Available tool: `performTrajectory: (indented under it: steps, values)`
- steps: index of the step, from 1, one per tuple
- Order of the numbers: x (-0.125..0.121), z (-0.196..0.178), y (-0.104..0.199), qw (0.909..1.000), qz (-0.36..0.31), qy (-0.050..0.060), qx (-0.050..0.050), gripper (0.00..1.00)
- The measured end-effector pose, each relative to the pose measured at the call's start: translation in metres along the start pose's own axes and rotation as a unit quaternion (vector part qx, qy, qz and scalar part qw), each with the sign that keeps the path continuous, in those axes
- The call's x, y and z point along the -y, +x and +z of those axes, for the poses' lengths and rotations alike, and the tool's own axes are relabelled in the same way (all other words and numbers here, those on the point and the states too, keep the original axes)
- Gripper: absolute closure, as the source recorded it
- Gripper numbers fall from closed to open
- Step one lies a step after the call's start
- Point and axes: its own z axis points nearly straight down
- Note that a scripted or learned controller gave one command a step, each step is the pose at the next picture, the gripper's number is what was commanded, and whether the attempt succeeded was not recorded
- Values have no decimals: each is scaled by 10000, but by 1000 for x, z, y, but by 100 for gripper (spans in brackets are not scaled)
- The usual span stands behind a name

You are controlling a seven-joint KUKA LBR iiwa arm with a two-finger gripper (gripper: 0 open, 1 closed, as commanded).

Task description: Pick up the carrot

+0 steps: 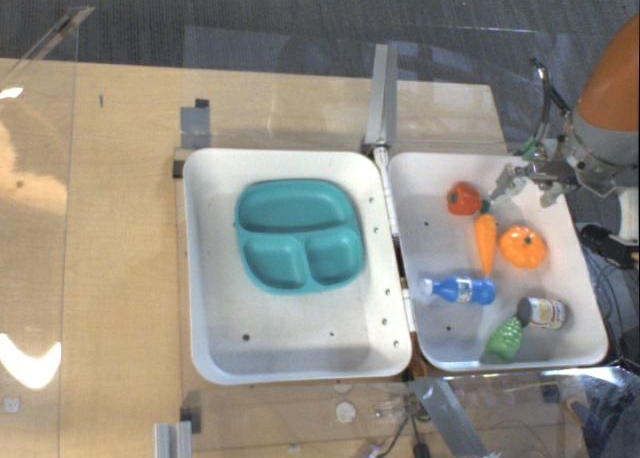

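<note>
The orange carrot [485, 243] lies lengthwise in the right bin [432, 338], its green top pointing toward the far side. My gripper [523, 190] hovers over the bin's far right part, just beyond and right of the carrot. Its fingers are spread open with nothing between them. One fingertip [498, 189] sits close to a red tomato [463, 199].
An orange pumpkin [522, 246] rests right beside the carrot. A blue bottle [458, 290], a small can [543, 313] and a green item [505, 339] lie nearer the front. The left bin [215, 346] holds a teal divided tray [298, 234].
</note>
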Motion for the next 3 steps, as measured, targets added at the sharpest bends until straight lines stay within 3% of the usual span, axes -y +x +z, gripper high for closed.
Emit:
performTrajectory:
  steps: [1,2,3]
  values:
    - [-43,98,-2,9975,-702,-2,3,0]
    - [3,127,-8,9837,-1797,-33,13,0]
    - [0,113,-7,9834,-1812,-79,23,100]
